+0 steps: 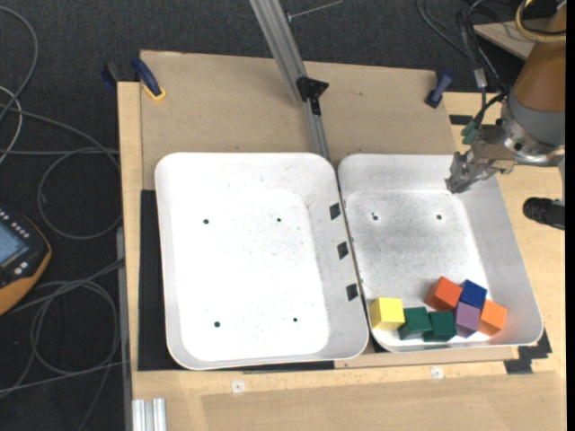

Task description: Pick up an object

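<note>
We cannot tell the end effector's (458,180) state; the yellow block (388,312) — likely light, stiff, flat-sided — sits left of the block cluster (454,311), so we take its free faces.

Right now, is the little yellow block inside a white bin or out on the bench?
Inside. The small yellow block sits on the floor of the right-hand shallow white bin, near its front edge, beside the green blocks.

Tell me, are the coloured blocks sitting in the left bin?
No, the coloured blocks lie clustered in the near corner of the right bin.
</note>
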`<move>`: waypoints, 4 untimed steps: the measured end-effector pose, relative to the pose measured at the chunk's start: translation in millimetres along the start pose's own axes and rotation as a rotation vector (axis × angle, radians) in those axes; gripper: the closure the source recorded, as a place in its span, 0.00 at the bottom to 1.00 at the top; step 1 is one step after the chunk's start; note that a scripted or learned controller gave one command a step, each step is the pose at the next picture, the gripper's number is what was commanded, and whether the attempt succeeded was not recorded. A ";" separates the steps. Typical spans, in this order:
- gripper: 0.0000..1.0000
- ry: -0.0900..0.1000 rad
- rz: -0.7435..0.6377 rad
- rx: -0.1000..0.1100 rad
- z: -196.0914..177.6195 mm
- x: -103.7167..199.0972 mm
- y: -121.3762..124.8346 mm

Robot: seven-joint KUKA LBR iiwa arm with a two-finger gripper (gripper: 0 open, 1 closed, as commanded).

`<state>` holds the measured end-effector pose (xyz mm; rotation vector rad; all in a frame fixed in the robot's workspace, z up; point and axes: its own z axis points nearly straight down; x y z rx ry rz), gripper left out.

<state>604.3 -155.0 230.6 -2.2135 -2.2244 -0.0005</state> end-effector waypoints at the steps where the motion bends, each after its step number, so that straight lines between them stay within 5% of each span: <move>1: 1.00 0.001 -0.002 -0.002 -5.5 55.6 -2.6; 4: 1.00 0.001 -0.003 0.001 -20.4 219.5 -58.4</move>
